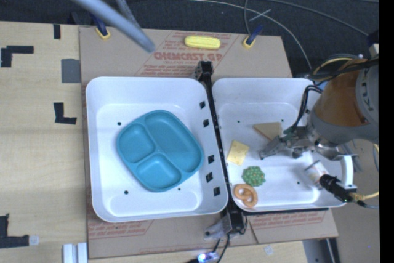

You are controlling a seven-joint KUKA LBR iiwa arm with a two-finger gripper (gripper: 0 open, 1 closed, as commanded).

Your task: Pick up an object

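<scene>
Two shallow white bins sit side by side on my bench: the left bin (98, 132) holds a blue three-compartment plastic tray (159, 149), the right bin (258, 86) the small items. From the right, my grey arm with its orange band (341, 105) reaches into the right bin, its gripper (268, 151) low beside a tan wedge-shaped piece (266, 130); I cannot tell how wide it stands. Nearer lie a yellow square block (237, 153), a green bumpy cluster (253, 176) and a brown pretzel-shaped piece (245, 195). Beyond the bins, a yellow corn-like toy (202, 42) rests on cardboard.
</scene>
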